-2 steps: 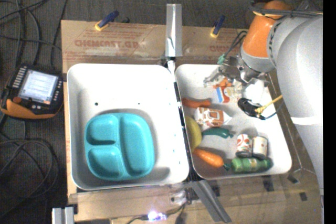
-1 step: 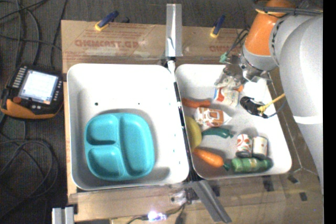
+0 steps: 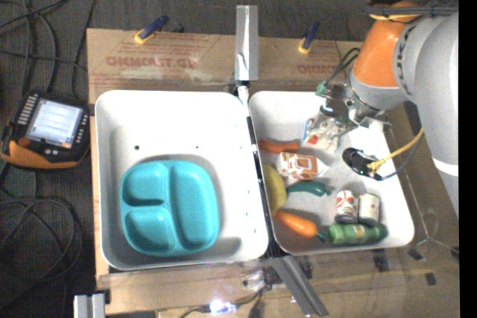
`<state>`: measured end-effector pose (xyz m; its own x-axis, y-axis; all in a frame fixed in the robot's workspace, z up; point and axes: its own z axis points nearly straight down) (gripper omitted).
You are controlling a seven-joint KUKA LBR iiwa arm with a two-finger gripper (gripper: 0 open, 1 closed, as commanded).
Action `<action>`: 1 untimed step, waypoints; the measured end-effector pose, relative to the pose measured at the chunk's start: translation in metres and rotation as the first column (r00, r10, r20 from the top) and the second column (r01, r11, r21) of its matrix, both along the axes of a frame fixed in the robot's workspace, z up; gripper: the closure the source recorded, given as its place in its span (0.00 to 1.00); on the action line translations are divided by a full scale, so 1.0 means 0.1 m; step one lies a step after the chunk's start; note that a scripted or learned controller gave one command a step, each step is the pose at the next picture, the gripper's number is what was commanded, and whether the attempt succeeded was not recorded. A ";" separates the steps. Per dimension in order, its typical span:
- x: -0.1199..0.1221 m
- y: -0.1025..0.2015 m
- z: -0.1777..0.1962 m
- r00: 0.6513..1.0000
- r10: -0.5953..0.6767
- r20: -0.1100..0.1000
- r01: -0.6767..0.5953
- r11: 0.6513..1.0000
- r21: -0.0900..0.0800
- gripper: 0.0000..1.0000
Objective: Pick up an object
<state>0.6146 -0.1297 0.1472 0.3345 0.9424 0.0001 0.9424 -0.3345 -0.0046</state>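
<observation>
My gripper [image 3: 333, 114] hangs low over the back of the right bin [image 3: 406, 223], under the orange wrist band. A small white packet with red and blue print [image 3: 319, 132] lies right at its tip; whether it is gripped cannot be made out. In front of it lie a white and orange carton [image 3: 298, 166], an orange carrot-like piece [image 3: 277, 147], a yellow banana [image 3: 275, 188], a teal piece [image 3: 311, 189], a carrot [image 3: 297, 223], a green bottle [image 3: 355, 234] and two small cans [image 3: 345, 205].
The left bin [image 3: 112, 115] holds a teal divided plate [image 3: 170, 206]. A black ring on a yellow cable [image 3: 358, 159] hangs beside the gripper. A metal post [image 3: 246, 41] stands behind the bins' shared wall. A teach pendant [image 3: 48, 126] lies far left.
</observation>
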 end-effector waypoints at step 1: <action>0.00 0.00 0.00 1.000 0.000 0.000 0.000 1.000 0.000 0.00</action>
<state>0.6145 -0.1299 0.1472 0.3349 0.9422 0.0000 0.9422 -0.3349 -0.0045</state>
